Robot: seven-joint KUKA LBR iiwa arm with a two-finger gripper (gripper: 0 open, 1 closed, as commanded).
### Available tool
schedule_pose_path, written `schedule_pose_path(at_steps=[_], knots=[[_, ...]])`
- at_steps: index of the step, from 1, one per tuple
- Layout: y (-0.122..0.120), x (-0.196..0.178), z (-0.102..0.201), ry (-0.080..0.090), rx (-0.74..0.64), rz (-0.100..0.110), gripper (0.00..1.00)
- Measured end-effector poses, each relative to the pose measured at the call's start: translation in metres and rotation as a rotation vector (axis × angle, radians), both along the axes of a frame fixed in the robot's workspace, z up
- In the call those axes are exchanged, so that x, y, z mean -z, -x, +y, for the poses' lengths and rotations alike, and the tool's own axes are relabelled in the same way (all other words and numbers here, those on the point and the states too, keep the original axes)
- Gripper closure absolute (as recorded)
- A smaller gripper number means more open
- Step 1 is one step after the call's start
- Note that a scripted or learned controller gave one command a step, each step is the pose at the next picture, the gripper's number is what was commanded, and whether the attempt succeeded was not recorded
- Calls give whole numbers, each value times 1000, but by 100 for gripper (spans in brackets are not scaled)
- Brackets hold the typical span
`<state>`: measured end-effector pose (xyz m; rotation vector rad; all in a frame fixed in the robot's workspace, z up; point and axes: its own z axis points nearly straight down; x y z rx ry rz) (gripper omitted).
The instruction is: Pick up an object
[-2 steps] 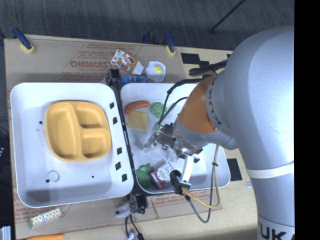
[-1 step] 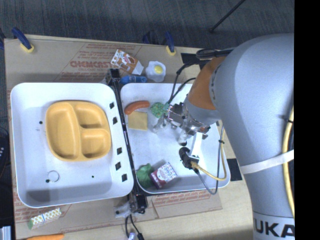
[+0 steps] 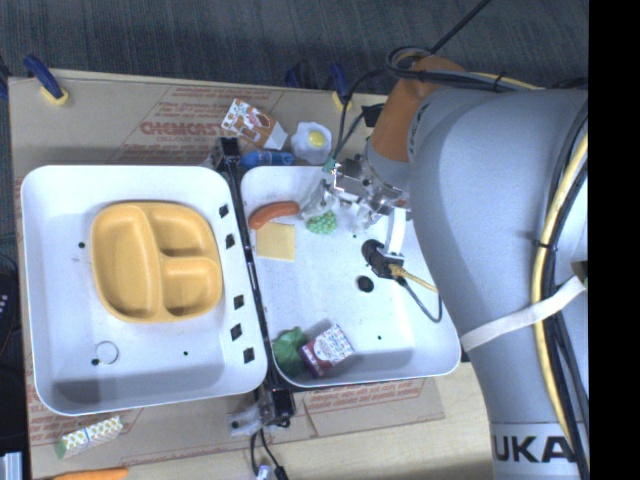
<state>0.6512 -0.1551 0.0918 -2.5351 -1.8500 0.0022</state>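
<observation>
The gripper (image 3: 335, 200) hovers at the right bin's (image 3: 400, 353) 12 o'clock edge, beside the green grape cluster (image 3: 322, 224). Finger state: cannot tell. The cluster appears light, bumpy and slippery; grasp across its middle.

Both white bins (image 3: 60, 268) looked like smooth moulded plastic with a soft sheen. The yellow divided tray (image 3: 155, 260) was plastic too, smooth and faintly glossy. Printed brown cardboard (image 3: 170, 118) lay matt and flat over the tabletop. The arm (image 3: 500, 218) had a smooth, satin grey shell, with a glossier orange band (image 3: 400, 113). The claw (image 3: 345, 193) showed bare, shiny metal parts. The small red packet (image 3: 327, 348) looked like glossy printed wrapping, and the cheese slice (image 3: 278, 241) was matt.
</observation>
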Motion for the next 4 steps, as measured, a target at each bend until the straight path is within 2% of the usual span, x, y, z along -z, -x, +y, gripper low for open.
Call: schedule_pose_path(at_steps=[1, 2, 3, 4], knots=[[22, 0, 43, -1, -225, 1, 0], [-6, 0, 44, 0, -631, -2, 0], [-4, -1, 52, 4, -357, 3, 0], [-5, -11, 55, 1, -363, 2, 100]])
